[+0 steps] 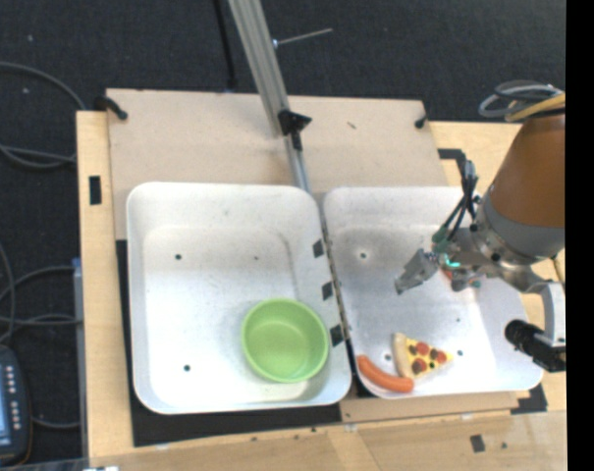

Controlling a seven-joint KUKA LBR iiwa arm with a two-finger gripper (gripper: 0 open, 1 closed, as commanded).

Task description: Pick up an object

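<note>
Two fingers on my gripper (pixel 414 275), and honestly I can't tell if they're spread or pressed together, it's just a grey blur from up here. Nothing is visibly between them, so I'm not calling it a grab. It hangs over the bare middle of the right bin (pixel 375 214), probably because the program is hunting for a target there. Pickable stuff sits further toward the front edge: a pizza slice (pixel 417 355) and a sausage (pixel 383 375), touching or nearly so, tucked by the front wall. Left bin (pixel 179 224) has a green bowl (pixel 285 339) near its front right corner, upright, nothing visible inside.
</note>
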